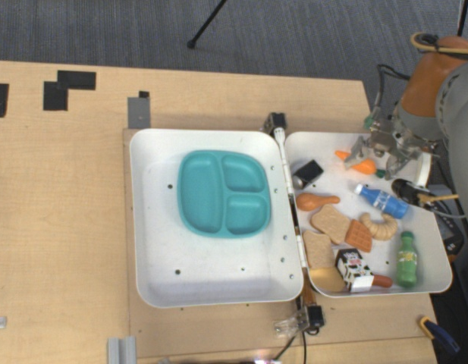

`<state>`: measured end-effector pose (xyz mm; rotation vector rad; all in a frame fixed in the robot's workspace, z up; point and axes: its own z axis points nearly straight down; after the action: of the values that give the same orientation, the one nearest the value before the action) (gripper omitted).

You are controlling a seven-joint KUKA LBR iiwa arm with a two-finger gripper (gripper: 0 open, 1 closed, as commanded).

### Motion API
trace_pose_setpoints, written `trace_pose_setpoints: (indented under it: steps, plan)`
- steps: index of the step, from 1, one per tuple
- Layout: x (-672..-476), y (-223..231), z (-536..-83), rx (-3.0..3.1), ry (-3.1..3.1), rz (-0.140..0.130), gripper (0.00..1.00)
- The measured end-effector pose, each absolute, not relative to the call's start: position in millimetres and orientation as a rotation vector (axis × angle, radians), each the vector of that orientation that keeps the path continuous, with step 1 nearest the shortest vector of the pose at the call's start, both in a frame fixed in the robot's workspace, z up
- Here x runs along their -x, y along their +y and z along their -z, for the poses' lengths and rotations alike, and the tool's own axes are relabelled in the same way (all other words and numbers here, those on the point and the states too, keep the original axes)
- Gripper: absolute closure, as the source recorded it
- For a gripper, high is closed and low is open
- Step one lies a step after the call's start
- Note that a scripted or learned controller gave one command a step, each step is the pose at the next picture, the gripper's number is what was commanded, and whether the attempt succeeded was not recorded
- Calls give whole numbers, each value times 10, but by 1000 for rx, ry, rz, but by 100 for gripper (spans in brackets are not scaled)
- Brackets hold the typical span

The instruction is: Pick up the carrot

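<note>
- At the back right corner of the right bin (438,283), the tool (379,152) hangs low over the bin floor, with the grey arm (446,89) and its orange band reaching in from the right.
- Tool state: the metal parts at the tip blur together, so I cannot tell how far open the tool is, nor confirm that it has hold of anything.
- Carrot (353,161): a small orange piece lies on the bin floor at the tool's left edge, just beside or partly under the tip. Contact cannot be confirmed.
- Progress, as a judgement: the approach looks complete. The grasp and the lift are not yet shown, since the carrot appears to rest on the bin floor.
- Nearby items in the right bin: a blue bottle (382,200) lies just in front of the tool, a black block (307,172) sits to the carrot's left, and a longer orange-brown item (317,200) lies further forward.
- Toward the bin front: bread-like pieces (331,222), a green bottle (406,258) and a black-and-white carton (353,267).
- Left bin (154,226): holds a teal divided plate (222,193), well apart from the tool.
- Both bins rest on the wooden worktop (59,226).
</note>
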<state>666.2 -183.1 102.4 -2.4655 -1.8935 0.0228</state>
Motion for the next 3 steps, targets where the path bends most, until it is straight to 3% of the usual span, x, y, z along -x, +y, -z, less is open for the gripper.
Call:
trace_pose_setpoints:
  steps: [1, 2, 3]
  plan:
    - [-6668, -1817, -1125, 2459, -1899, -26, 100]
    - [-6667, -1815, -1123, 2458, -1900, -27, 0]
    - [-6491, -1663, -963, 2316, -2169, 17, 0]
